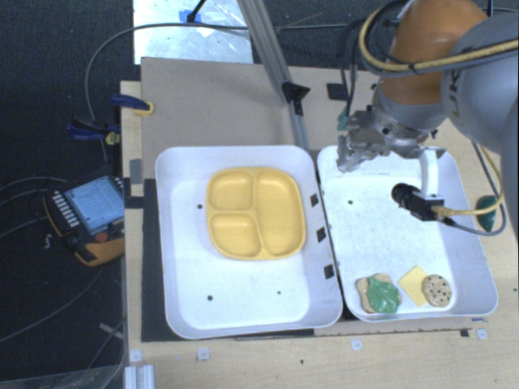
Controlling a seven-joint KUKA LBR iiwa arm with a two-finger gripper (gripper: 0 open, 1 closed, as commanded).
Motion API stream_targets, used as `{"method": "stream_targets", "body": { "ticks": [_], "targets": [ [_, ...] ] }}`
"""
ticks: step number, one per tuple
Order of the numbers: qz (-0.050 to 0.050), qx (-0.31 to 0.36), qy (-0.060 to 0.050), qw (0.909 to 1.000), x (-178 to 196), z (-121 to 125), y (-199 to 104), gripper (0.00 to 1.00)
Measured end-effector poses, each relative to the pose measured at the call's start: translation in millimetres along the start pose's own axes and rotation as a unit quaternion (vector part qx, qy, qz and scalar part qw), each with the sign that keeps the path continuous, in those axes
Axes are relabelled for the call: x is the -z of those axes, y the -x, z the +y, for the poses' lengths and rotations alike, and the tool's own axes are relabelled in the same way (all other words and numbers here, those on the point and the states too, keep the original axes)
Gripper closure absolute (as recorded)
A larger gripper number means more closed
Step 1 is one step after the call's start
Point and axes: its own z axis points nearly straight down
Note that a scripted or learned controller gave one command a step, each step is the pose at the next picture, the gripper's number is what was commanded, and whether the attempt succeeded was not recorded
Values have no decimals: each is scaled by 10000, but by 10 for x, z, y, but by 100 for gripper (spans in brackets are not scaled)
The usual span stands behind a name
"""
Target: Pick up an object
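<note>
Arm pose: the grey arm enters from the right edge, orange band showing at the upper right, wrist bent downward over the far end of the right bin (pixel 357 294). The gripper (pixel 350 159) hangs at that bin's far left corner, close to the rim, with cables looped around the wrist above it. Fingers look like one pale metallic cluster from this angle; cannot tell whether they are spread or pressed together, and nothing is visible between them. A black cylindrical fitting (pixel 411 200) with a yellow cable juts out below the wrist, over the middle of the right bin.

Task objects, all placed relative to the right bin: three small items sit at its near edge, well apart from the gripper. A green-and-tan sandwich-like toy (pixel 379 293) is toward the near left, a yellow cheese-like wedge (pixel 413 284) sits just right of it, and a round chocolate-chip cookie (pixel 437 290) is just beside the wedge on the right.

Left of the right bin, touching along the shared edge, lies the left bin (pixel 182 298), holding a yellow three-compartment tray (pixel 255 212) near its middle.

Writing: none readable. A handheld pendant (pixel 87 211) with a bluish screen lies on the floor far left of the right bin; its screen text is too small to read.
</note>
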Motion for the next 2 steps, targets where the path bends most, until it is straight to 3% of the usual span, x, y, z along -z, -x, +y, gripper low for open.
{"method": "stream_targets", "body": {
  "ticks": [2],
  "targets": [
    [1,-2,-2,10000,-196,10,-960,100]
  ]
}}
